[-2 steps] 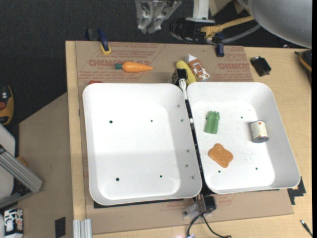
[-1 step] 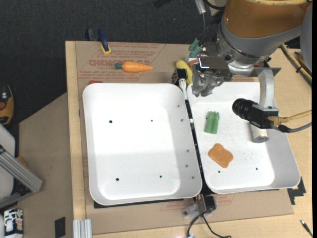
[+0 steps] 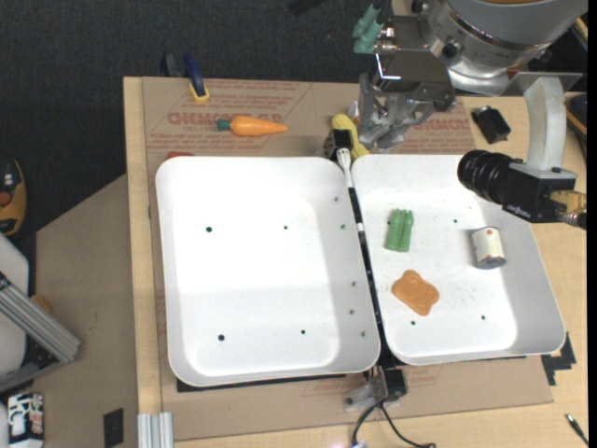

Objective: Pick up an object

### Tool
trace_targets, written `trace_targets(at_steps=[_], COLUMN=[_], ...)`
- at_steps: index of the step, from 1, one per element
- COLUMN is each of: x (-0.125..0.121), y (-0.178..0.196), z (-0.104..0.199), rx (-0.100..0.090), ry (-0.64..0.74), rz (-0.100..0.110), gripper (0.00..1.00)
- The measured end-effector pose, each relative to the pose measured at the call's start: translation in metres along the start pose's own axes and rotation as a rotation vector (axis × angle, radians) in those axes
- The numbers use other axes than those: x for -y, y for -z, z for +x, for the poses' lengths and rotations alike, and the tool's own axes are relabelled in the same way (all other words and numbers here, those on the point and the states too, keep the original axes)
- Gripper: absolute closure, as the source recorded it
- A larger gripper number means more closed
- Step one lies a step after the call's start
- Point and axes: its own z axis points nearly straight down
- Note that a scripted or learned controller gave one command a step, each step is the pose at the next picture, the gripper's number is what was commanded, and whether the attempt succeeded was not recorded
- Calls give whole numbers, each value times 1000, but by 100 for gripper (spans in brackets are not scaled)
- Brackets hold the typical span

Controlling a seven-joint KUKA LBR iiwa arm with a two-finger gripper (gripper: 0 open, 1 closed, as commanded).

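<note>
The right bin [image 3: 522, 339] holds three things: a green ridged piece [image 3: 400, 230] near its left side, an orange bread-shaped piece [image 3: 415, 292] below it, and a small white cylinder [image 3: 486, 247] toward the right. My gripper [image 3: 390, 124] hangs above the back edge of the right bin, near the gap between the two bins. It is well behind the green piece and apart from all three things. Its fingers point down over the cardboard rim, and nothing shows between them.
The left bin [image 3: 261, 269] lies beside the right one. On the cardboard behind the bins lie a toy carrot [image 3: 254, 127], a blue-and-yellow clip [image 3: 195, 79] and a yellow piece [image 3: 343, 131]. A black camera mount [image 3: 508, 183] juts over the right bin's back right corner.
</note>
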Motion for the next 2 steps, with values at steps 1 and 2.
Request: trace_targets(at_steps=[1,2], x=[-2,-51], y=[-8,-107], z=[-3,66], rx=[8,11], ry=[-7,-3], rz=[16,28], gripper=[0,0])
